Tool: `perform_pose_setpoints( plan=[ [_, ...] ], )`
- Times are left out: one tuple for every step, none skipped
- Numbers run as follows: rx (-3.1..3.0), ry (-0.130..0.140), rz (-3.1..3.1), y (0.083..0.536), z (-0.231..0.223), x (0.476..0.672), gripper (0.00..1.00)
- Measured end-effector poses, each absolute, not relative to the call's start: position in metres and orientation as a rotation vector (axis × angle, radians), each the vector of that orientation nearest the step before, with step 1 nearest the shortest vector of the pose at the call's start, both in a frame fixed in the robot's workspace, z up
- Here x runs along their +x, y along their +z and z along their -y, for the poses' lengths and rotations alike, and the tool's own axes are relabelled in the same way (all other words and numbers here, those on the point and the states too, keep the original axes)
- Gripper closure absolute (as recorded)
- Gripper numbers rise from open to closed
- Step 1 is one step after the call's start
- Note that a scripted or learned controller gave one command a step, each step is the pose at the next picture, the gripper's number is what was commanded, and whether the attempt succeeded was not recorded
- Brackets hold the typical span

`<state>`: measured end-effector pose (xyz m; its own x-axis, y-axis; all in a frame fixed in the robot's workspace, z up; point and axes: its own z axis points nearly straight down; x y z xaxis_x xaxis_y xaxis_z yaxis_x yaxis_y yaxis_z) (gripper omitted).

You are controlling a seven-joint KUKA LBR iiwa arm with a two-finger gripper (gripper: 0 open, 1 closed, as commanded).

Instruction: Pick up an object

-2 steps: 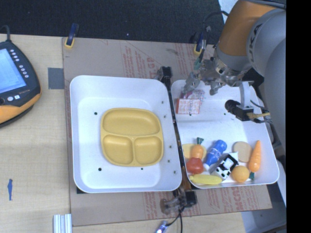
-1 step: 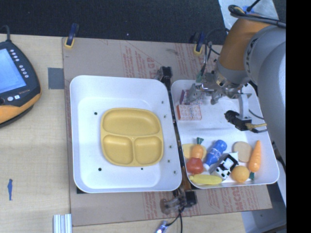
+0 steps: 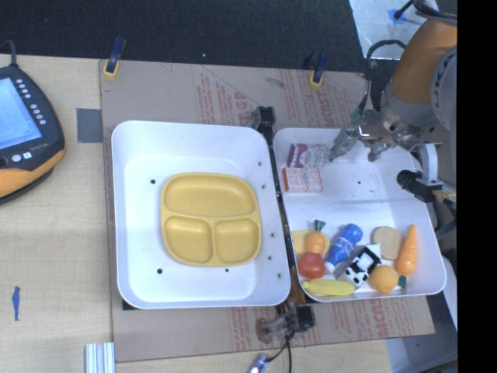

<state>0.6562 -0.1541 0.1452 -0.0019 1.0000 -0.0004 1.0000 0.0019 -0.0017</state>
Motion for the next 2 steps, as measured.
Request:
perform_pose_setpoints(
  plan=[
    [-2.217, 0.006, 2.222, 0.152, 0.202, 0.560, 0.00],
    [-2.214, 0.005, 2.225, 0.091, 0.148, 0.617, 0.00]
  ],
)
